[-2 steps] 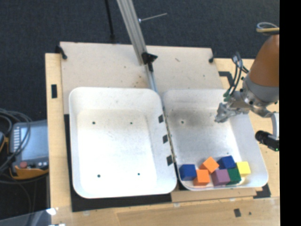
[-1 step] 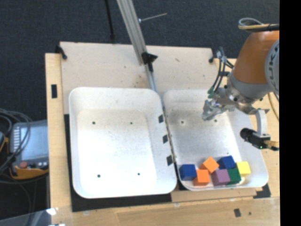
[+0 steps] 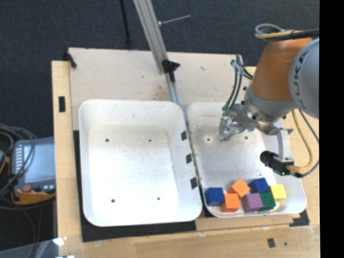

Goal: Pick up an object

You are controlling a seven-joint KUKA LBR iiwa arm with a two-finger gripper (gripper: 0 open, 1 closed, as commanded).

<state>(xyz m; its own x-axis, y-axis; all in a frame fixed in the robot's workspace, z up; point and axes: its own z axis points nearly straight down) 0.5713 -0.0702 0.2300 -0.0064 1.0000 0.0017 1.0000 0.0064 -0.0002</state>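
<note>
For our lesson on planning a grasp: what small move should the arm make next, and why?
Probably shift the gripper toward the near end of the right bin. It hangs over bare floor at the far end, while the blocks, such as the blue block and orange block, sit clustered along the near edge.

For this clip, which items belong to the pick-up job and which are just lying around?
Job:
gripper
blue block
orange blocks
purple block
green block
yellow block
right bin

Lying about:
left bin
metal rail
pendant
</note>
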